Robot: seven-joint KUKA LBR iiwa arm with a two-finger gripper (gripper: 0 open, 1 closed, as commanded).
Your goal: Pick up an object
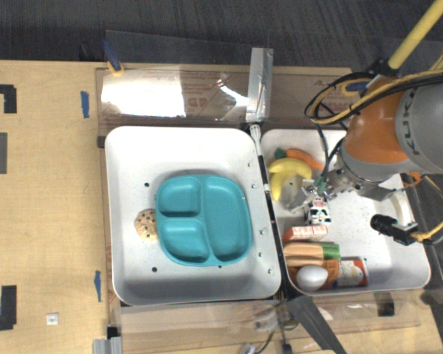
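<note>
Two shallow white bins side by side on a wooden bench (37, 198).

Left bin (125, 153): teal divided plate (204, 218) at centre, three compartments, lying flat. Round speckled cookie (145, 224) touching the plate's left edge.

Right bin (410, 264): yellow banana (288, 169) near the upper left corner, orange carrot-like piece (304, 156) just behind it. Small black-and-white patterned item (319, 215) near the bin's middle. Red-and-white packet (305, 233) just below that item. Hot dog bun (303, 252) beneath the packet, white egg (312, 277) at the lower edge, beside a can with a red and green label (345, 271) lying on its side.

Grey arm with orange band (376, 135) entering from the right, wrist lowered over the right bin. Jaws (315, 195) positioned low, just right of the banana and directly above the patterned item. Opening width of jaws: cannot tell, fingertips blurred against the clutter. No object visibly clamped between them.

Clear plastic panel (177, 94) standing behind the left bin. Blue tape marks (84, 103) on the bench at left.
</note>
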